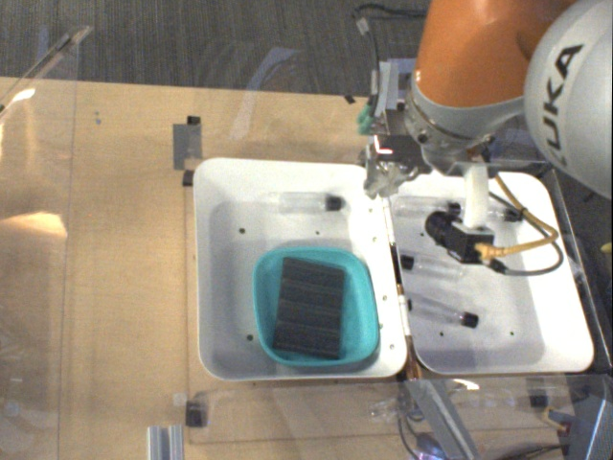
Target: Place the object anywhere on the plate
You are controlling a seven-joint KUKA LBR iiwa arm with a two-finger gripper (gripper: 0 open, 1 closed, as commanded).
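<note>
– Teal plate (265, 290), squarish with rounded corners: where does it sit?

– In the left white bin (205, 286), flat on its floor, toward the near side and close to the wall shared with the right bin (536, 348).

– And the object?

– It is a dark ridged block (309, 307). It lies flat on the plate, wholly inside the raised rim. Its long side runs away from the camera and leans a little to the right.

– Where is the gripper?

– The gripper (385, 176) hangs over the far end of the wall where the two bins meet, well apart from the plate and the block. Above it, the arm (479, 27) comes in from the right with its grey wrist and orange band.

– Is it open or closed?

– I cannot tell. It is seen from above, it is small, and the wrist partly covers it. Whether it has hold of anything is just as unclear.

– What else lies in the bins?

– A clear tube with a black cap (305, 201) lies in the left bin along the far wall, near the gripper. Two more capped tubes lie in the right bin, one (429, 264) beside the shared wall and one (442, 311) nearer the camera.
</note>
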